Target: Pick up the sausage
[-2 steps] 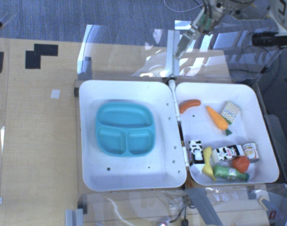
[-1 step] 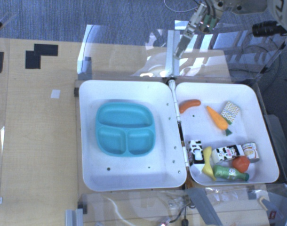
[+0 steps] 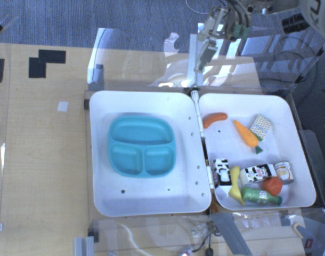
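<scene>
- The sausage (image 3: 214,119) lies in the right bin (image 3: 290,116), up in its far left corner, just beside the wall that divides the two bins. It is orange-red and tilted a little, with nothing on top of it.
- The gripper (image 3: 205,55) hangs above the bench beyond the far edge of the bins, roughly over the seam between them and well apart from the sausage. It points down and toward the bins at a slant.
- From where I stand the fingers blur against the clear panel behind them, so I cannot tell whether the jaws are open or closed; nothing appears to be between them.
- A carrot (image 3: 246,135) with a green tip lies to the right of the sausage, near it but not touching.
- A small checkered packet (image 3: 261,127) sits just beside the carrot on its right.
- Along the near side of the right bin things are crowded: a black and white carton (image 3: 221,173) by the divider, a banana (image 3: 235,185) next to it, a second black and white carton (image 3: 258,173), a green bottle (image 3: 261,197) lying on its side, a red tomato (image 3: 273,185) and a small can (image 3: 283,172).
- The left bin (image 3: 114,196) holds a blue divided tray (image 3: 142,146) with three compartments, sitting near its middle.
</scene>
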Robot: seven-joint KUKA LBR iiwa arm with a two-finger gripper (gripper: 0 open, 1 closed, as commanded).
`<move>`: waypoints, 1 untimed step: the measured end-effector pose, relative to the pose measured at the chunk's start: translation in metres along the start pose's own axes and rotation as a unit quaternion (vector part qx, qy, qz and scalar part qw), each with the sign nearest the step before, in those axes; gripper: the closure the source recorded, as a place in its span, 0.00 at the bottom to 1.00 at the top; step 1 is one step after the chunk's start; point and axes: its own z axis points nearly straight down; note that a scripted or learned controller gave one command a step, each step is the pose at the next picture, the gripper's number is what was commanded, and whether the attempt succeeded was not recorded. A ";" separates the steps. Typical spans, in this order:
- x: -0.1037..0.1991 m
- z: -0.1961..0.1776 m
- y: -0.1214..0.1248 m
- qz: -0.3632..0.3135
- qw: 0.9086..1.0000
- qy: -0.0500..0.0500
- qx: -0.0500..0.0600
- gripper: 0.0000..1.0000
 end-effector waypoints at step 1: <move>-0.002 -0.001 -0.015 -0.106 0.994 0.000 0.000 0.00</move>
